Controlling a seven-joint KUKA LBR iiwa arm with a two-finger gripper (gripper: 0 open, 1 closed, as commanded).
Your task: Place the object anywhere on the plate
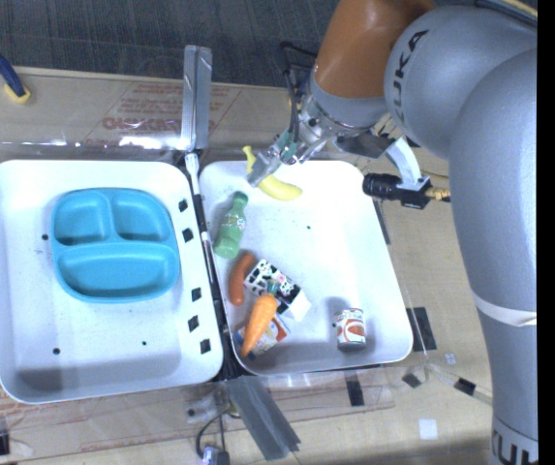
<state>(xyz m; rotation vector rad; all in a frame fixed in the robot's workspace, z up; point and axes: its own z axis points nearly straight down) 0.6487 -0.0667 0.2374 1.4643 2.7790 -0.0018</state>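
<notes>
Looming largest at the right of the frame, the grey arm (490, 163) curves in with its orange band (359, 37) at the upper centre, and the hand (275, 158) comes down over the upper left corner of the right bin (379, 260). Its fingers are small and blurred against the bin rim, so I cannot tell whether they are spread or closed. A yellow banana (280, 189) lies in the bin just below the hand, close to the fingertips and possibly touching them. Lower left in that bin, a green bottle (230, 225) lies tilted along the left wall, with an orange carrot (242, 276) below it, a black-and-white patterned box (270, 281) beside that, and a second carrot (259, 324) lower still. A small can (351, 328) stands near the lower right corner. In the left bin (25, 356), a blue divided plate (114, 243) sits in the upper half.
</notes>
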